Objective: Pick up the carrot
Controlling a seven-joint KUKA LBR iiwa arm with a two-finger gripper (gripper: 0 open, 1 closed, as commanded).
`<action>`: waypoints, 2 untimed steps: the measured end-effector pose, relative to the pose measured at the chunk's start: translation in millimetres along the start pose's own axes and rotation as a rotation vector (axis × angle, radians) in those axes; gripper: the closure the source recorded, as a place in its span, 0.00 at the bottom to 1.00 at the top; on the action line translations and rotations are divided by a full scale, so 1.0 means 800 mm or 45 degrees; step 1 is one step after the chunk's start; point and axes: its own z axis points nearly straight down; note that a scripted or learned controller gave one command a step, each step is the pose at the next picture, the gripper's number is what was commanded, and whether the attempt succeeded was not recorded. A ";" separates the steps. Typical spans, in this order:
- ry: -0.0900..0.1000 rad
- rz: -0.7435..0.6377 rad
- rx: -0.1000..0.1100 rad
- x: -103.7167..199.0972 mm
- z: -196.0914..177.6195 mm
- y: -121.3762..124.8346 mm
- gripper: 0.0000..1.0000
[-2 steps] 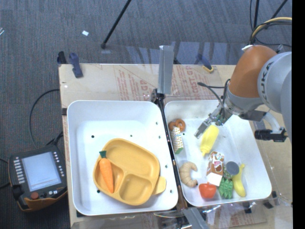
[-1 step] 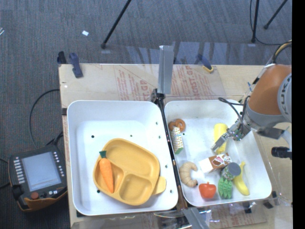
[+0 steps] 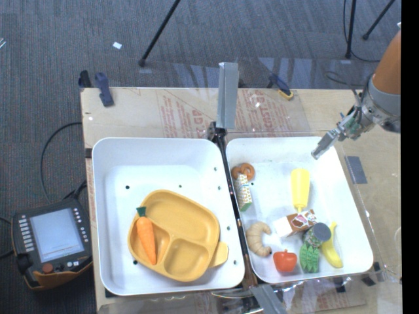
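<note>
Tomato (image 3: 285, 261) sits at the near edge of the right bin (image 3: 347, 175), the closest loose item to the camera. Just right of it: a green leafy piece (image 3: 310, 256), then a banana (image 3: 332, 248) along the bin's right wall. A dark round cap (image 3: 321, 231) lies between the green piece and a small carton (image 3: 296, 223). Croissant (image 3: 260, 237) is left of the carton, near the divider. Further back: corn cob (image 3: 244, 192) against the left wall, pretzel (image 3: 243, 171) just behind it, and a yellow bottle (image 3: 300, 188) upright-ish in the middle, apart from both.

Left bin (image 3: 111, 162) holds a yellow tray (image 3: 190, 227) with compartments. Carrot (image 3: 145, 238) lies in the tray's long left compartment, green top pointing away from the camera, tip toward it. Nothing touches it.

Gripper (image 3: 325, 148) hangs over the far right corner of the right bin, tilted down and left, well apart from the carrot and on the other side of the divider. Arm (image 3: 386, 84) enters from the upper right, orange band visible. Jaw state: cannot tell, the tip is too small and blurred to read, and I see nothing held in it.

Teach pendant (image 3: 52, 241) sits on the floor left of the bench. Two blue clamps (image 3: 103, 88) grip the bench's far edge.
</note>
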 end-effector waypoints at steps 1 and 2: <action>0.024 -0.048 0.022 0.065 0.133 0.026 0.00; 0.015 0.586 0.020 0.026 0.167 -0.029 0.00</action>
